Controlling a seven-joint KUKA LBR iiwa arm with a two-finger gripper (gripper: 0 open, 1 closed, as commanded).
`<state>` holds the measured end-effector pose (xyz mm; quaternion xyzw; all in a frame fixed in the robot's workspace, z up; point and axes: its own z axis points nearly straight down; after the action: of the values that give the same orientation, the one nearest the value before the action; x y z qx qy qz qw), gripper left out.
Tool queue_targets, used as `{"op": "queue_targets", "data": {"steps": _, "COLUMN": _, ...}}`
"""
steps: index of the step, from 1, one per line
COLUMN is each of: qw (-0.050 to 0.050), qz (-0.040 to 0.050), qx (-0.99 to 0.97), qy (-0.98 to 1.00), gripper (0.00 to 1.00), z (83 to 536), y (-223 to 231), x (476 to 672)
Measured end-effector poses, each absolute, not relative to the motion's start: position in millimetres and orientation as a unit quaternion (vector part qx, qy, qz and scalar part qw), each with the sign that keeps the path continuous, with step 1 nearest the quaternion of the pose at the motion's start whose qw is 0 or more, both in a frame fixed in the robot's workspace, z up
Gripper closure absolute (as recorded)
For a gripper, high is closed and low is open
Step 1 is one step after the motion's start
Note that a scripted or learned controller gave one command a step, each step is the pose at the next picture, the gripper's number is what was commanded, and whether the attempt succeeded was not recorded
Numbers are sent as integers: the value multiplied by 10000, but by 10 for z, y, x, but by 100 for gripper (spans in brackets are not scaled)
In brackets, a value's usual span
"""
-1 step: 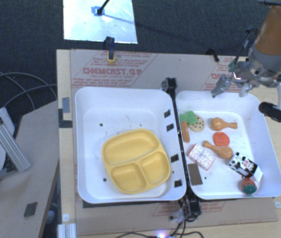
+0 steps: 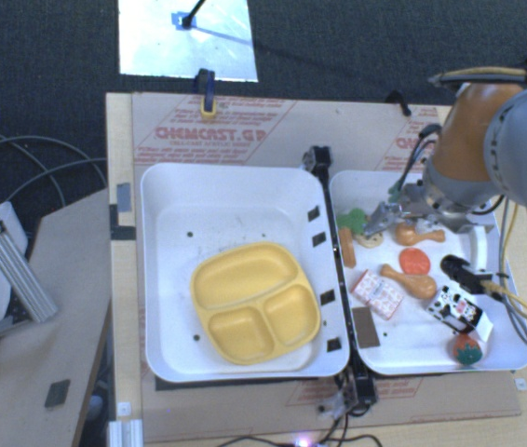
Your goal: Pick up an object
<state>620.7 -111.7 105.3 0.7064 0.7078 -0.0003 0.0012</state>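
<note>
Low in the frame, the yellow tray [image 2: 256, 313] fills the left bin [image 2: 166, 250]. In the right bin [image 2: 510, 347], toys cluster mid-frame: a drumstick [image 2: 409, 281], then an orange piece [image 2: 413, 261]. Above, the gripper [image 2: 382, 218] hangs over a small piece [image 2: 370, 239], fingers seemingly apart, holding nothing. Best to descend straight, centred, then close.

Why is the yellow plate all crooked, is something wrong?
Nothing is broken or spilled. The yellow tray just lies turned at a slant in the left bin. The toy foods, like the drumstick, lie scattered in the right bin, all inside it.
</note>
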Motion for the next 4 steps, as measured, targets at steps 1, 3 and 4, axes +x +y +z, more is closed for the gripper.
{"op": "queue_targets", "data": {"steps": 1, "qw": 2, "qz": -8, "qx": 7086, "qy": 7056, "gripper": 0, "z": 839, "y": -1713, "x": 5920}}
{"op": "queue_targets", "data": {"steps": 3, "qw": -3, "qz": 1, "qx": 7069, "qy": 7073, "gripper": 0, "z": 835, "y": -1168, "x": 5501}}
{"op": "queue_targets", "data": {"steps": 4, "qw": 42, "qz": 21, "qx": 7066, "qy": 7076, "gripper": 100, "z": 972, "y": -1183, "x": 5542}}
